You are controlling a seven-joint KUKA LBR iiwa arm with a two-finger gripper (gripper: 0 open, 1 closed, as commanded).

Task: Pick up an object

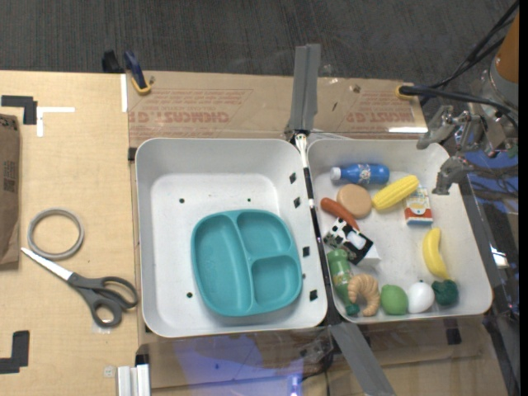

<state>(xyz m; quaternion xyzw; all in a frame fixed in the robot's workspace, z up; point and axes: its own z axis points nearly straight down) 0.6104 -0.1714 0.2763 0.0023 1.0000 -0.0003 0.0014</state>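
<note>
Up at the frame's right edge, the gripper (462, 151) hangs above the right bin (478, 246); whether it is open, I cannot tell.

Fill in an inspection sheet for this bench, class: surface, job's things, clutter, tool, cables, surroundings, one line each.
Surface: wooden bench bearing a left bin and a right bin side by side.
Job's things: right bin holds toy food, including a blue bottle, corn cob, banana, croissant and green ball; left bin holds a teal divided tray.
Clutter: scissors and a tape roll lie on the bench left of the bins.
Tool: tool sits above the right bin's far right corner; nothing seen between its fingers.
Cables: black cables run at upper right.
Surroundings: dark floor beyond the bench.
</note>
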